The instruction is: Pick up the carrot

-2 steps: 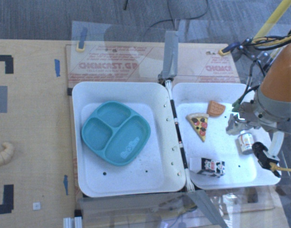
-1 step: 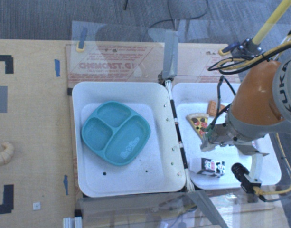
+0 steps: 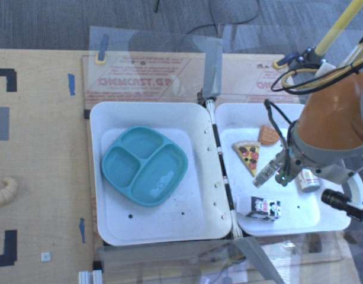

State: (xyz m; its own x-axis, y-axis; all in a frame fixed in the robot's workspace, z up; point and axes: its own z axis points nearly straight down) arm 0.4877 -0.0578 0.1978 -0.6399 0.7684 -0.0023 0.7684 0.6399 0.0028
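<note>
My gripper point(image 3: 275, 175) hangs low over the middle of the right bin point(image 3: 299, 215), under the grey wrist and orange band of the arm. A pizza slice toy point(image 3: 249, 155) lies just to its left. An orange-brown flat piece point(image 3: 267, 135) sits behind the gripper near the bin's back; I cannot tell whether it is the carrot. The arm hides the right part of this bin.
A small silver can point(image 3: 307, 181) lies right of the gripper, and a black-and-white toy point(image 3: 266, 207) sits in front of it. The left bin point(image 3: 151, 220) holds a teal divided plate point(image 3: 145, 165). A croissant point(image 3: 3, 191) rests on the bench at far left.
</note>
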